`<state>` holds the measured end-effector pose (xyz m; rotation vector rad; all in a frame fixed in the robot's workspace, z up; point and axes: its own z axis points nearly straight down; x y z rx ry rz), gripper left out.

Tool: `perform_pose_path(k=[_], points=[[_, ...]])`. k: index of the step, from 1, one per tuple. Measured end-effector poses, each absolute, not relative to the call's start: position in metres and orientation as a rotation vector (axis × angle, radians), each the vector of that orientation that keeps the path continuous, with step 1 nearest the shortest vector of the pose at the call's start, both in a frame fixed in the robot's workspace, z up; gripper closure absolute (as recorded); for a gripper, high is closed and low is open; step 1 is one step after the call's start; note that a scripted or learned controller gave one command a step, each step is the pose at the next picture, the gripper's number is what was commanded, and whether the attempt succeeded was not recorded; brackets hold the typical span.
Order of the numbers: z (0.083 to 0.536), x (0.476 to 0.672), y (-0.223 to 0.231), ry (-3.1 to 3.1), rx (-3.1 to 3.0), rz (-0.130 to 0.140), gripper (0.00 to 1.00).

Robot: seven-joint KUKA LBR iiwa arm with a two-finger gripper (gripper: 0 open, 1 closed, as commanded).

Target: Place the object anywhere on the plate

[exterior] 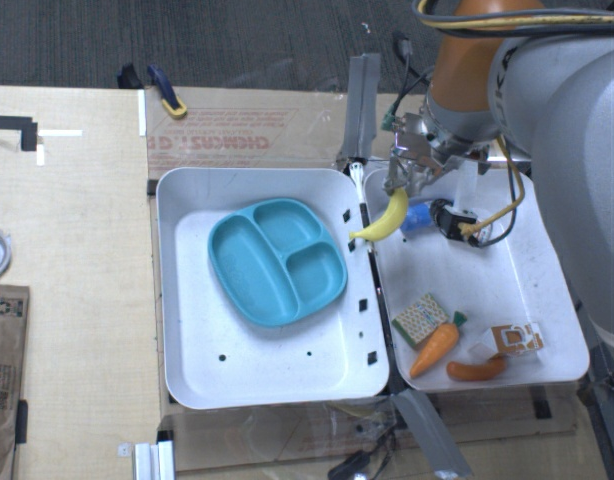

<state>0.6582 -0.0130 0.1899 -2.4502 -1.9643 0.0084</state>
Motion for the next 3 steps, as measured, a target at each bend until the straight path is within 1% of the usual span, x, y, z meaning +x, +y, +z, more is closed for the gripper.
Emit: perform_pose_path(k=[1,2,3], points=[[0.191,0.612,0.047,-1.848,-2.539,0.007,1.00],[0.191,0.612,0.047,-1.847,-2.540,0.006,0.00],[0.284,0.610,0.073,-2.106,-2.332,0.004,0.00]])
